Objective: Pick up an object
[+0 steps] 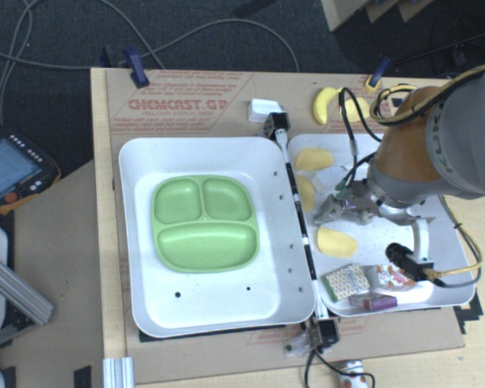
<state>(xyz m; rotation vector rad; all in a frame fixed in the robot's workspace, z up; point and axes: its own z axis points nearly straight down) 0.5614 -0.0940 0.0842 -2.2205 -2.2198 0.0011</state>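
The right bin point(449, 293) holds several small things. A pale yellow piece point(337, 242) lies near its left wall, with another yellow piece point(313, 159) at the far end and a third point(305, 191) between them. My gripper point(338, 205) hangs low over the bin's left side, just above the near yellow piece and beside the middle one. Nothing can be seen held in it. At the bin's near edge lie a checkered packet point(345, 281), a purple object point(373, 302) and a red-and-white item point(393, 277).
The left bin point(137, 297) carries a green divided plate point(204, 222). A yellow banana-like object point(326, 103) lies on the bench behind the right bin. Cables loop around the arm point(436, 148), which covers the right bin's far right part.
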